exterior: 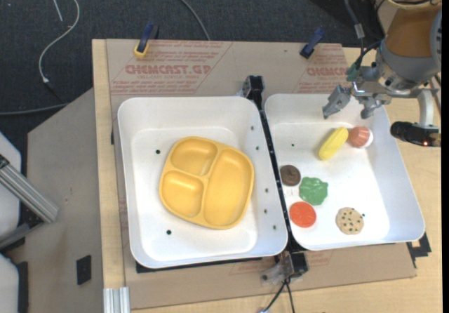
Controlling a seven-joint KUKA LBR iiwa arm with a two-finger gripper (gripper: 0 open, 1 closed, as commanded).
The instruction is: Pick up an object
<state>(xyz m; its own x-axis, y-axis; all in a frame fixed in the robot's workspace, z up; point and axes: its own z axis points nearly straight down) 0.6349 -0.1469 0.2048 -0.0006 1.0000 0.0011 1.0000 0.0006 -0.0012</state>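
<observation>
Fingers [335,102] spread and holding nothing above the right bin [403,185], a careless descent could nudge the yellow banana [332,143] against the pink ball [360,137].

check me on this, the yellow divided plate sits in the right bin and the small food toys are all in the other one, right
Not quite. The camera view shows the yellow divided plate in the left bin, not the right one. The small food toys, such as the yellow banana, the green piece and the cookie, are all in the other bin, on the right.
</observation>
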